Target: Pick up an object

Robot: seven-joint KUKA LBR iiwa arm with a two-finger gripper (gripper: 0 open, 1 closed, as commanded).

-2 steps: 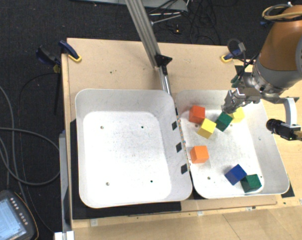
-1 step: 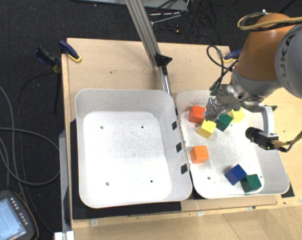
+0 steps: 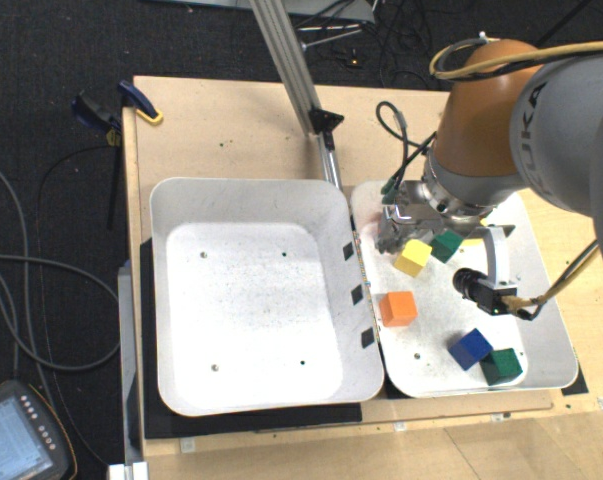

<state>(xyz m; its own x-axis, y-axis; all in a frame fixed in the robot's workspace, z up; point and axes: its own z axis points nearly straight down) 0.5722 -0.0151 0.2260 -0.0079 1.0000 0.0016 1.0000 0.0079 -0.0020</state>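
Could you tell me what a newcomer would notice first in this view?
The big grey arm with its orange band looms over the right bin, reaching in from the right. Beneath it lie bright blocks: yellow, orange, blue and two green. The left bin sits alongside.

Arm (image 3: 521, 118) reaching in from right, hanging over right bin (image 3: 551, 353) — gripper (image 3: 396, 230) sitting low at bin's upper-left part, just beside yellow cube (image 3: 414, 258). Green block (image 3: 447, 245) lying next to yellow cube, partly under wrist. Orange cube (image 3: 398, 308) resting below, near bin's left wall. Blue cube (image 3: 470, 349) and dark green cube (image 3: 502, 366) touching at lower right. Left bin (image 3: 171, 268) lying alongside — rims meeting. Blue-yellow clamp (image 3: 116, 113) gripping bench's top-left edge.
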